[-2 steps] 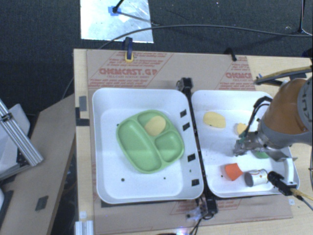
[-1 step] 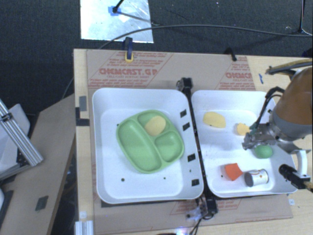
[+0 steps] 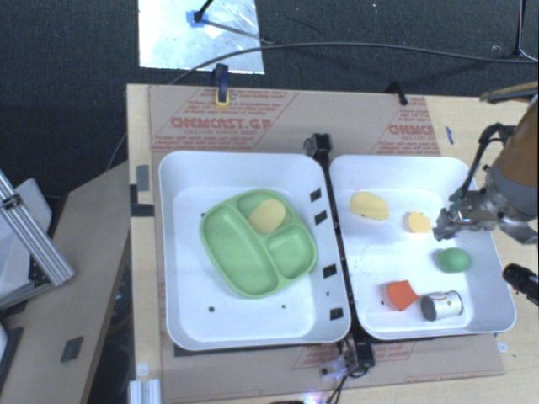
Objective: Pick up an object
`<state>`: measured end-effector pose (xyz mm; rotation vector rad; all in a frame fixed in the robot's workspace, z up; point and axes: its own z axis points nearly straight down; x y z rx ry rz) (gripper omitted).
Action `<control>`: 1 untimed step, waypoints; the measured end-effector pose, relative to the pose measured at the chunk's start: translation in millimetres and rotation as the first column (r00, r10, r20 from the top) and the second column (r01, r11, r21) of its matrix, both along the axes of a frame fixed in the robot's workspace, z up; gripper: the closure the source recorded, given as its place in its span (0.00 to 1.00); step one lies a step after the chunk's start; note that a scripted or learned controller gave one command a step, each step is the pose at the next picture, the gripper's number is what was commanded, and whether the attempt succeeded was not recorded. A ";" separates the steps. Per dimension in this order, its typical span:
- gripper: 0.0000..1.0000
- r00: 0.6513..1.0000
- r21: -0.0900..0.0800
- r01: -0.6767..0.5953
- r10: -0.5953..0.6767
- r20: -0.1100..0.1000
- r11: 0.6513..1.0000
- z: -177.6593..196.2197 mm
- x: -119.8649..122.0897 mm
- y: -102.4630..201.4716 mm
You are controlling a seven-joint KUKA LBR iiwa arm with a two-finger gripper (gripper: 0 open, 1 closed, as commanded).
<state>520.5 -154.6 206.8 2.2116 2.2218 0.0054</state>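
Jaws' opening cannot be told; the small yellow piece is seen just at their nine o'clock.

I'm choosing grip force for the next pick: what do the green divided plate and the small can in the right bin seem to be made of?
The green divided plate looks like moulded plastic: one even colour, soft sheen, rounded compartment walls. The small can, lying on its side, looks like metal, with a bright silvery body and a dark end, though the picture is too coarse to rule out a plastic toy.
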 end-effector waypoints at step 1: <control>1.00 1.000 0.001 0.000 0.000 -0.001 1.000 31.6 1.7 -0.3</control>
